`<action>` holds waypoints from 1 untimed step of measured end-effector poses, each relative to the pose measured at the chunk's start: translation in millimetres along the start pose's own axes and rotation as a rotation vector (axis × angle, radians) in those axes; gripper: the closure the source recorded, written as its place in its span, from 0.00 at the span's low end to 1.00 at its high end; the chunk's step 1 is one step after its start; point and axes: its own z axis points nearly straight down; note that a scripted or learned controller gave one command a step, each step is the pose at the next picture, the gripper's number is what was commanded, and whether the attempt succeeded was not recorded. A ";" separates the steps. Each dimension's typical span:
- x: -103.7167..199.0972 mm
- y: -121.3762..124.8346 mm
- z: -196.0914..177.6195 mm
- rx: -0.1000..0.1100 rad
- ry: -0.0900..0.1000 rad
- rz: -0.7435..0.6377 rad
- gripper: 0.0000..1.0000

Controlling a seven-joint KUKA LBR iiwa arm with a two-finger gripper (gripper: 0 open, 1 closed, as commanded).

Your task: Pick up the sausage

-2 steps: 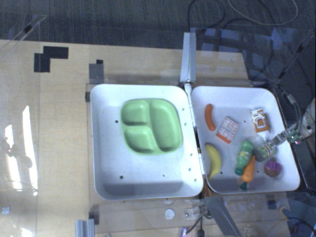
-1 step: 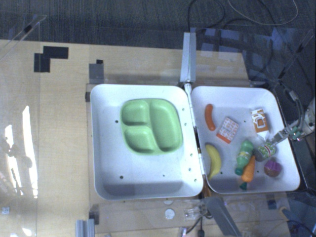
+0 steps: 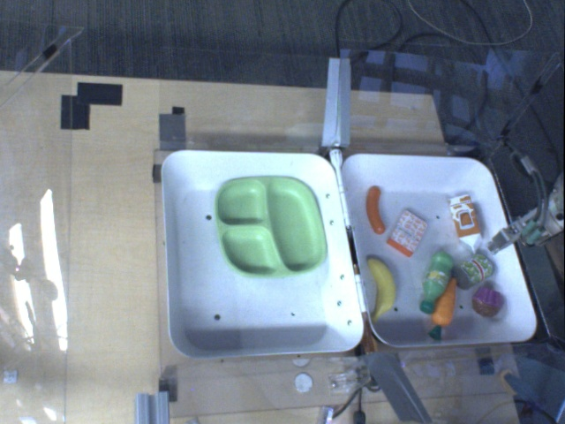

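Camera view, we see the gripper at the right bin's right rim, its opening too blurred to tell, sausage untouched far-left, arm cut off.

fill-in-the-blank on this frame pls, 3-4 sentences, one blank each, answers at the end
1. The sausage lies in the ____ bin, near its upper left corner.
2. The green divided tray has ____ compartments.
3. The fruit just below the sausage, against the divider between the bins, is a ____.
4. The carrot leans against a green ____.

Answers: right; three; banana; bottle
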 end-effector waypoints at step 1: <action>-1.0 3.4 -11.6 -0.008 -0.006 -0.003 1.00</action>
